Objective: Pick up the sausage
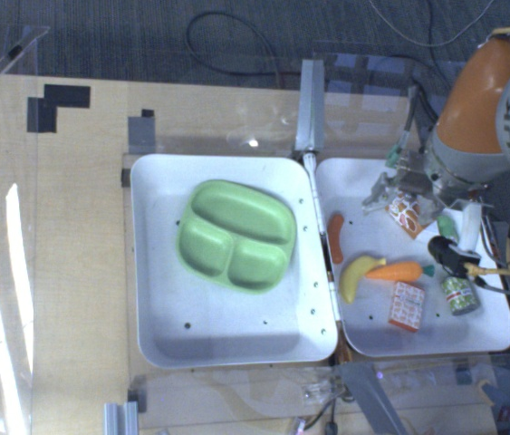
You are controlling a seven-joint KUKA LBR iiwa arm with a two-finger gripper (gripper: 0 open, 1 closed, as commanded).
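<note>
2 bins are sitting here: L bin (159,329) & R bin (483,331). 1 green plate (236,236) is lying in the L bin. Lying in the R bin: 1 sausage (335,236), 1 banana (356,275), 1 carrot (398,271), 1 red box (406,305), 1 can (460,295) & 1 orange pack (406,214).

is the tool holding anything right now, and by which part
It cannot be told. The tool hangs right over an orange-and-white packet in the right bin, hiding any hold. The sausage lies apart, by the bin's inner wall.

a robot lab: bench (73,270) with two white bins (227,343), loose floor cables (236,34).
</note>
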